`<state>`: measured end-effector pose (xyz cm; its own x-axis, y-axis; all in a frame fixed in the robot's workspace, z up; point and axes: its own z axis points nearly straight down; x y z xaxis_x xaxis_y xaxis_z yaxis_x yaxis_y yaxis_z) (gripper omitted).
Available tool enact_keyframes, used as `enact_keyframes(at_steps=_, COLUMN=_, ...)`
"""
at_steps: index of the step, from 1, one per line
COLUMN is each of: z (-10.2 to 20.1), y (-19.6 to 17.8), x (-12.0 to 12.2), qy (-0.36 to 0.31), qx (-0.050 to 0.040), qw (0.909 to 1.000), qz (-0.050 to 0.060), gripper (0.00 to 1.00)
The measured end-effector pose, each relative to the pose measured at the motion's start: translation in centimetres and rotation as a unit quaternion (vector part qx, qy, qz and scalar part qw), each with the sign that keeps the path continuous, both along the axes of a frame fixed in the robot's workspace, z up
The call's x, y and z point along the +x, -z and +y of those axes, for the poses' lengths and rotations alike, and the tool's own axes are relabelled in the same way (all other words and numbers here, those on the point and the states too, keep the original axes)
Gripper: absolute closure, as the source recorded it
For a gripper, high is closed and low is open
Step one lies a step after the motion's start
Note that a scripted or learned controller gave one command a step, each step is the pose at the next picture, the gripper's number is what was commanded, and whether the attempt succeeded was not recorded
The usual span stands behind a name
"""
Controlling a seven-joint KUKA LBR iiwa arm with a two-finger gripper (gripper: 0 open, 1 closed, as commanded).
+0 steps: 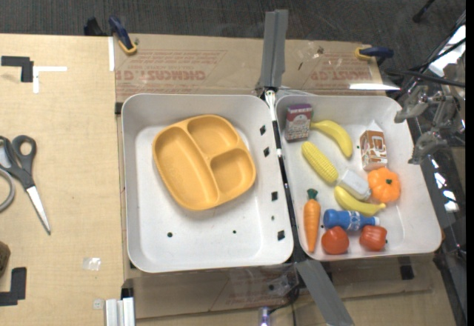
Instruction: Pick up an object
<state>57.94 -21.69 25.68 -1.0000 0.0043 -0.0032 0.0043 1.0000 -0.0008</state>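
Camera view: both white bins were seen from above, the left bin [141, 243] holding a yellow divided plate [204, 160], the right bin [415, 243] holding the toy food.
Gripper: the gripper [428, 128] was seen at the right edge of the frame, over the right bin's right rim; whether it was spread or closed could not be told.
Held thing: nothing was seen between the fingers.
Nearest thing: the orange pumpkin [384, 186] lay just left of and below the gripper in the frame.
Next nearest: the small brown carton [372, 149] lay to the gripper's left, its long axis running up and down the frame.
Farther: the banana [335, 135], corn cob [320, 161] and carrot [312, 222] lay further left.
Judged move: a short reach leftward and downward would be needed.
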Motion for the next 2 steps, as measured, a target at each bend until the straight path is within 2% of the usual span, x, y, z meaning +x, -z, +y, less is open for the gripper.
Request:
enact_keyframes(at_steps=1, z=-0.5, y=13.0, x=0.7, qy=0.029, qx=-0.0011, qw=0.9996, qz=-0.003, gripper=0.00)
enact_keyframes(at_steps=2, z=-0.5, y=14.2, x=-2.0, qy=0.068, qx=-0.0051, qw=0.9973, qz=-0.028, gripper=0.00)
